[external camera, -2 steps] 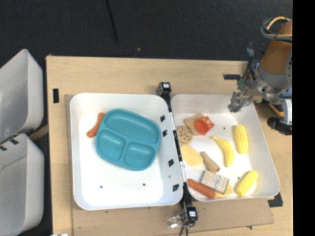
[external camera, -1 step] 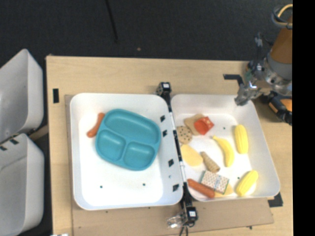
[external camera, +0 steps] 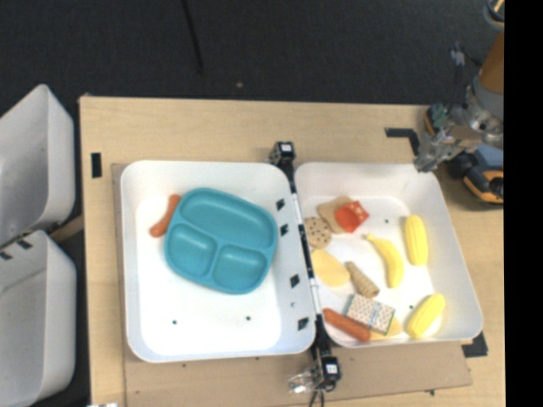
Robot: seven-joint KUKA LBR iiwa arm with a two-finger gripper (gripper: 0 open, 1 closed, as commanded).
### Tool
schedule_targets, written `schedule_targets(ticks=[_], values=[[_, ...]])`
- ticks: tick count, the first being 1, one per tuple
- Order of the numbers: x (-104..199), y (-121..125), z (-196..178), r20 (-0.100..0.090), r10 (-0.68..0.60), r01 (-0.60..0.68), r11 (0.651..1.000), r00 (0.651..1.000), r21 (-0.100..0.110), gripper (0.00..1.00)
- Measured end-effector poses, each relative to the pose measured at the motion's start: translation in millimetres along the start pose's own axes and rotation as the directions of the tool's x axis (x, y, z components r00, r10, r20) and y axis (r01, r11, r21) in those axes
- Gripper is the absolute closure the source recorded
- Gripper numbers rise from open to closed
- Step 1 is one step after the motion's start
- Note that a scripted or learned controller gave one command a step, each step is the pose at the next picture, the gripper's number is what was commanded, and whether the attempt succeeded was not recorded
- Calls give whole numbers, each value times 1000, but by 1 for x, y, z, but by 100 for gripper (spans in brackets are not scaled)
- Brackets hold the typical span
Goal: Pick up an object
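From my overhead camera I see the gripper (external camera: 430, 155) hanging over the far right corner of the right bin (external camera: 450, 195), nothing visibly in it; I cannot tell how its fingers stand. That bin holds a banana (external camera: 388, 259), corn cobs, a carrot and a red piece (external camera: 349, 216). The left bin (external camera: 136, 312) holds a teal tray (external camera: 221, 240), all on the tabletop (external camera: 195, 125).

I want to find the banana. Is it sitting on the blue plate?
No, the banana lies in the right bin among other toy foods, while the blue plate is in the left bin.
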State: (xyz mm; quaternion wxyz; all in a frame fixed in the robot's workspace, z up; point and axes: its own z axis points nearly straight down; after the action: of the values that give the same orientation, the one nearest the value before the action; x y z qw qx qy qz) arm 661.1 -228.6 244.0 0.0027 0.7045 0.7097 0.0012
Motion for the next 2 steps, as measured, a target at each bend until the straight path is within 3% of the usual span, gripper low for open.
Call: schedule_targets(ticks=[2], values=[[85, -59, -8, -3, 2, -2, 1000, 1000, 4, 100]])
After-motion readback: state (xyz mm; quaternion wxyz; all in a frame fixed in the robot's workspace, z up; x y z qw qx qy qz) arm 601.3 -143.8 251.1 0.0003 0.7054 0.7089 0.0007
